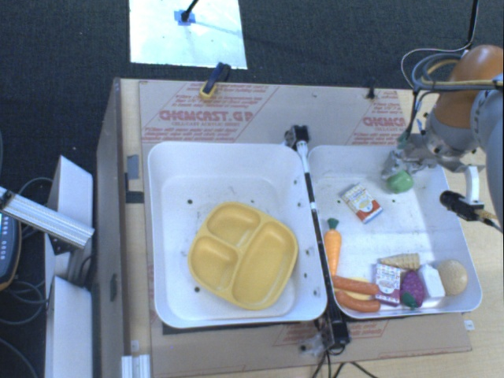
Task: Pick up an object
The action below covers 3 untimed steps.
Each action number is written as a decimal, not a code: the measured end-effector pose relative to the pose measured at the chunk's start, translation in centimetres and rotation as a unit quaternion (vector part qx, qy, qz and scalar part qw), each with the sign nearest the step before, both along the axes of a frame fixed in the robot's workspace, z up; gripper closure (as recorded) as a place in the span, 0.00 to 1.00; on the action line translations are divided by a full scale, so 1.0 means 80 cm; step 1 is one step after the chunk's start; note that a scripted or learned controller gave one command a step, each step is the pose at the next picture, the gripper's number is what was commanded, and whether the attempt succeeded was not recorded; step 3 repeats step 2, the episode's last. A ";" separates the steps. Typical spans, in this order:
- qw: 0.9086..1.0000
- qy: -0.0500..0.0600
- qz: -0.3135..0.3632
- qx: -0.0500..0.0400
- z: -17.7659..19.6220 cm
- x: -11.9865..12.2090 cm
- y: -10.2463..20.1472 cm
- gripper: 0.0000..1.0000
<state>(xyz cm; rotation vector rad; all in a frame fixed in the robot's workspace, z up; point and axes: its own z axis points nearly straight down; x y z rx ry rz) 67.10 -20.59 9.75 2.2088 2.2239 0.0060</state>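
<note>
Green round object (400, 182) under metal gripper (396, 166), grip state unclear; smooth white bin (461, 235)

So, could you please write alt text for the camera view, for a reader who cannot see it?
A grey robot arm's gripper hangs right above a green ball in the right bin, which also holds a carrot, small packets and other toy food. The left bin holds a yellow divided tray.

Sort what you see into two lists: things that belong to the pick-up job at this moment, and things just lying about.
In the job: gripper; green ball right at it; right bin.

Lying about: yellow tray in the left bin; carrot; small carton; purple fruit; sausages.
</note>
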 end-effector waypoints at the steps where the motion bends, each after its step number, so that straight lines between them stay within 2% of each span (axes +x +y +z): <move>1: 1.000 0.002 -0.001 0.001 0.006 -0.003 0.079 1.00; 2: 1.000 0.001 -0.001 0.002 0.138 -0.002 0.198 1.00; 3: 1.000 0.001 -0.001 0.002 0.138 -0.002 0.198 1.00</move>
